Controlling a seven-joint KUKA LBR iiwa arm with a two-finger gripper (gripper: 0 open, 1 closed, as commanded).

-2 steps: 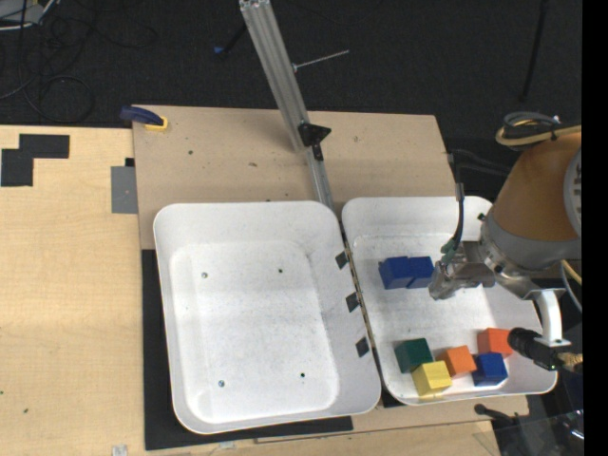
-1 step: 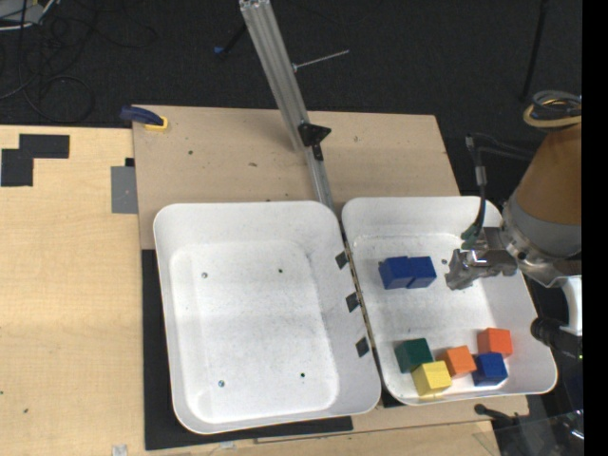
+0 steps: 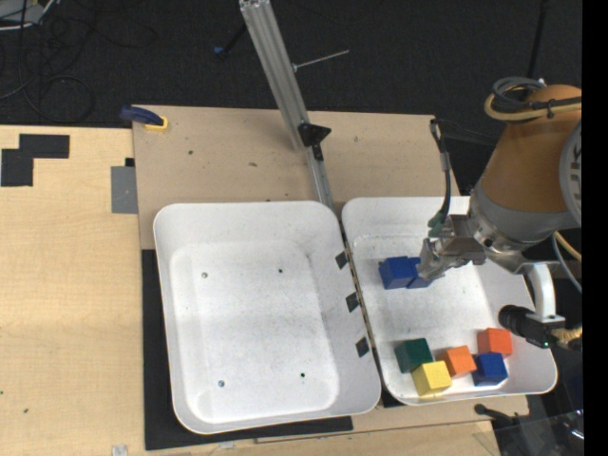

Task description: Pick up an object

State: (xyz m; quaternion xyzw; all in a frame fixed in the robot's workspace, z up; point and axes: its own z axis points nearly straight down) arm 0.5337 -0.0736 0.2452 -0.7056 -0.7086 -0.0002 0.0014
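In the right bin (image 3: 380, 218) lies a blue block (image 3: 397, 272), near its left-middle. My gripper (image 3: 430, 262) is low over the bin, right against the block's right side; I cannot see whether the block is between its parts. Along the bin's front lie a green cube (image 3: 412, 353), a yellow cube (image 3: 432, 377), an orange cube (image 3: 460, 360), a red cube (image 3: 495, 341) and a small blue cube (image 3: 490, 368).
The left bin (image 3: 180, 245) sits beside the right one, with black clips (image 3: 351, 302) on the shared rim. A slanted metal bar (image 3: 280, 74) rises behind the bins. The arm's grey and orange body (image 3: 532, 179) hangs over the right bin's far right corner.
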